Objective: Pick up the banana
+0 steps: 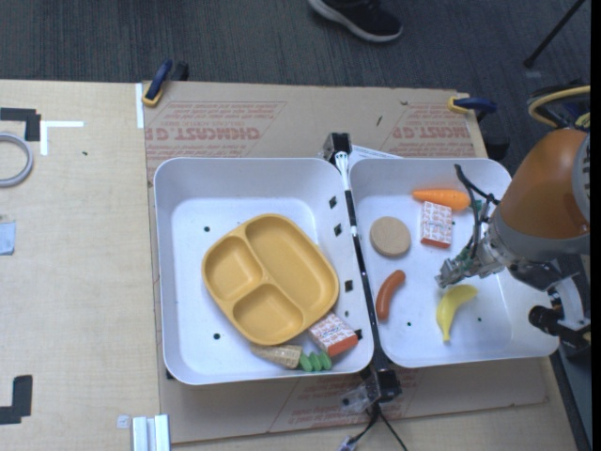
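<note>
Plainly, our hand (459, 271) hovers at the banana (454, 310)'s upper tip; we cannot tell its state. Gripping that narrow, curved end, we judge it could slip out.

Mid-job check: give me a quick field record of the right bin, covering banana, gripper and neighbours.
banana: lying in the right bin, near its front
gripper: just above the banana's upper end, nothing seen between its fingers
sausage: left of the banana, apart from it
round cracker: behind the sausage
carrot: at the back
red-and-white packet: beside the carrot
</note>
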{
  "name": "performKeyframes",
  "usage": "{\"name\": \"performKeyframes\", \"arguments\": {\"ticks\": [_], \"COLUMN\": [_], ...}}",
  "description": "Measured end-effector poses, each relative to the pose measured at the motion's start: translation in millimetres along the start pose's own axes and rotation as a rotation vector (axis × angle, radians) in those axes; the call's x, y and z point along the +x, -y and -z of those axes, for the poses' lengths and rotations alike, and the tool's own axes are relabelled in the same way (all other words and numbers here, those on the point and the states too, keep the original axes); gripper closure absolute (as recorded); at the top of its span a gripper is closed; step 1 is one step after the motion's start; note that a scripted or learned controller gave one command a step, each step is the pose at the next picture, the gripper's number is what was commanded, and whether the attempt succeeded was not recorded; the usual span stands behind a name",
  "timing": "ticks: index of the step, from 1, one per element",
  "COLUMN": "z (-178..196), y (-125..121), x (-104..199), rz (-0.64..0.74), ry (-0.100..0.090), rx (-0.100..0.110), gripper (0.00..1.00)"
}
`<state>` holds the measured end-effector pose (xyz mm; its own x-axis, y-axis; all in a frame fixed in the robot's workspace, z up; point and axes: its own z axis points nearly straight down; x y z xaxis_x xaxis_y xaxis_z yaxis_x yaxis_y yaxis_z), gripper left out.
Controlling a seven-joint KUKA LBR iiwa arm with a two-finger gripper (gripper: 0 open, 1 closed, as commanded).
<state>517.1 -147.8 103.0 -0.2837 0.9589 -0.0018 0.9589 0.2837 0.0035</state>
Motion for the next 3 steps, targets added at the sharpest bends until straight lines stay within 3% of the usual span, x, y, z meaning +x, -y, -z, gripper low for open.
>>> {"name": "performKeyframes", "arguments": {"ticks": [1,2,3], "z": [0,-10,-1], "y": [0,31,30], "x": [0,33,32], "rz": [0.000,0.288,0.285], "ry": [0.000,-0.003,0.000], "rx": [0.000,0.003,-0.001], "gripper": [0.00,0.00,1.00]}}
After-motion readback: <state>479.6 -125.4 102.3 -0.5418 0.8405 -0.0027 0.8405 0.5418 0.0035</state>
